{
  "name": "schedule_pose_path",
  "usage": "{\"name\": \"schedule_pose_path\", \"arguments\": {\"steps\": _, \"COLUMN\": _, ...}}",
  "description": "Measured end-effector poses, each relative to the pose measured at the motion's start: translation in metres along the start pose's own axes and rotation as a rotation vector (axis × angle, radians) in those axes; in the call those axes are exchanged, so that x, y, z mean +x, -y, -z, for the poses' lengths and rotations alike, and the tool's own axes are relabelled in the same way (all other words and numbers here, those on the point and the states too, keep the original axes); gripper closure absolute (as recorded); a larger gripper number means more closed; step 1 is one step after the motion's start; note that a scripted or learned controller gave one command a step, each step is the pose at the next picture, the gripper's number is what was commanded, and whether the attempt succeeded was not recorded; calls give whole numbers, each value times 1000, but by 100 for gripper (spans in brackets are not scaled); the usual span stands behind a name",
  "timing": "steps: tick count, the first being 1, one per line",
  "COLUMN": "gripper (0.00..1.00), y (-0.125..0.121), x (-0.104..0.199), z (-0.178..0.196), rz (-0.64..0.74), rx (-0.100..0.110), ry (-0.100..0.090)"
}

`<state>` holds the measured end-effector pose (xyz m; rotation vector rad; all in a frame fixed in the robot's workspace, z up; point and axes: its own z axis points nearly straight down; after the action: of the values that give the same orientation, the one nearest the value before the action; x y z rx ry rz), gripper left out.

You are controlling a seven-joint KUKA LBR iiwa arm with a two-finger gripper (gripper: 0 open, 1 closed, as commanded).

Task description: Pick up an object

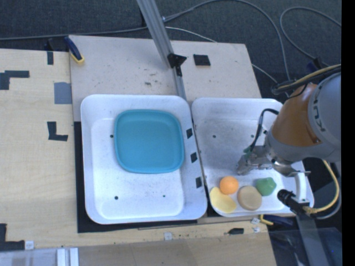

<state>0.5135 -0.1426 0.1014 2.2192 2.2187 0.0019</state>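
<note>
From above, the arm [302, 121] is reaching in from the right over the right bin [222, 121], its orange band sitting just above the wrist and its grey body running off toward the frame's edge. The gripper [248, 163] is hanging low over the bin's floor, pointing toward the left and slightly toward the near rim. Whether it is spread or pressed together cannot be told from this slant; nothing is showing between its tips.

Just below and to the left of the gripper, an orange ball [228, 185] is resting on the bin floor, close to the tips but apart from them. Directly below the gripper, a tan round object [249, 198] is lying against the bin's near edge, touching or nearly touching the ball. Further to the lower left of the gripper, a yellow piece [222, 202] is lying beneath the ball, partly covered by it. Below and to the right of the gripper, a green object [266, 185] is sitting just beside the tan one, near the wrist's underside.

Well away to the gripper's left, across the divide between the bins, the left bin [94, 159] is holding a blue square plate [148, 141] lying flat toward its far half. A grey metal bar [161, 32] is slanting down from the top of the view, ending at the far rims where the bins meet.
</note>
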Motion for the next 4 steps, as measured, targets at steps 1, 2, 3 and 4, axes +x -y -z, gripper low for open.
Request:
{"name": "schedule_pose_path", "arguments": {"steps": 1, "gripper": 100, "y": 1, "x": -10, "z": 53, "rz": 0, "rx": 0, "ry": -1}}
{"name": "schedule_pose_path", "arguments": {"steps": 2, "gripper": 100, "y": 2, "x": -12, "z": 95, "rz": 1, "rx": 0, "ry": -1}}
{"name": "schedule_pose_path", "arguments": {"steps": 3, "gripper": 100, "y": -2, "x": -11, "z": 157, "rz": 1, "rx": -1, "ry": -1}}
{"name": "schedule_pose_path", "arguments": {"steps": 4, "gripper": 100, "y": -11, "x": 45, "z": 145, "rz": 4, "rx": 4, "ry": -3}}
